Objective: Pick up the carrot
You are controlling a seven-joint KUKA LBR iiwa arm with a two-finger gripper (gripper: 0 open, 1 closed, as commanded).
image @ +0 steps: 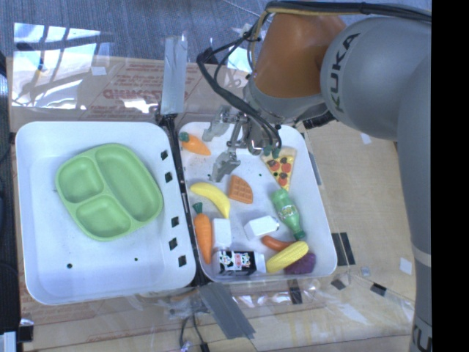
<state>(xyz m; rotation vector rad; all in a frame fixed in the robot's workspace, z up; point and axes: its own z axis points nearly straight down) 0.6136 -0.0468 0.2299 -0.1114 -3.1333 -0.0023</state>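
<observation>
Two carrots (203,233) (195,144); gripper (229,151) beside upper one

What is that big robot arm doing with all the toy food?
The grey robot arm has its gripper hanging over the right bin, which is full of toy food. It is meant to pick up a carrot. That carrot lies by the bin's left wall, and another carrot lies just left of the gripper, with nothing between the fingers.

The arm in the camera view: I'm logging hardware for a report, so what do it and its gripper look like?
The arm is bulky, rounded and grey, with KUKA lettered in darker grey on its side and a broad orange band above the wrist. Black cables loop around the band. The gripper is bare silvery metal with thin fingers.
</observation>
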